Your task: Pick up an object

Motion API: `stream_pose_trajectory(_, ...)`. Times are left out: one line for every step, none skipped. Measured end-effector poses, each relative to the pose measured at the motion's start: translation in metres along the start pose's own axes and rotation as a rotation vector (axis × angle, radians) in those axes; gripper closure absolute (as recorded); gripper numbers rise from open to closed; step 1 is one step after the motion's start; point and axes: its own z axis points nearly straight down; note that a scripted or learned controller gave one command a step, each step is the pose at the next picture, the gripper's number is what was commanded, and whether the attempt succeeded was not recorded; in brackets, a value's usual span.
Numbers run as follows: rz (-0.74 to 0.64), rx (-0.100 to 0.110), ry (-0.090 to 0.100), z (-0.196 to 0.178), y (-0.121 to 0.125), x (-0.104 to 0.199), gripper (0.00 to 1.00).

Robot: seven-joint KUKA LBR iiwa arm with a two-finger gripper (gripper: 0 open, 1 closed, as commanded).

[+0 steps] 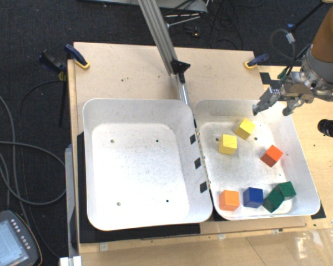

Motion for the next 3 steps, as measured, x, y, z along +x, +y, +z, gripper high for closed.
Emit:
stream_pose_trajectory(0.0, 0.0, -0.001, 0.0, 0.0, 0.0, 0.0)
stream_pose_trajectory(0.003, 0.005, 0.0, 0.052, -0.01, 0.002, 0.0)
stream_pose_trajectory(0.003, 0.006, 0.0, 0.112, -0.003, 0.001, 0.0)
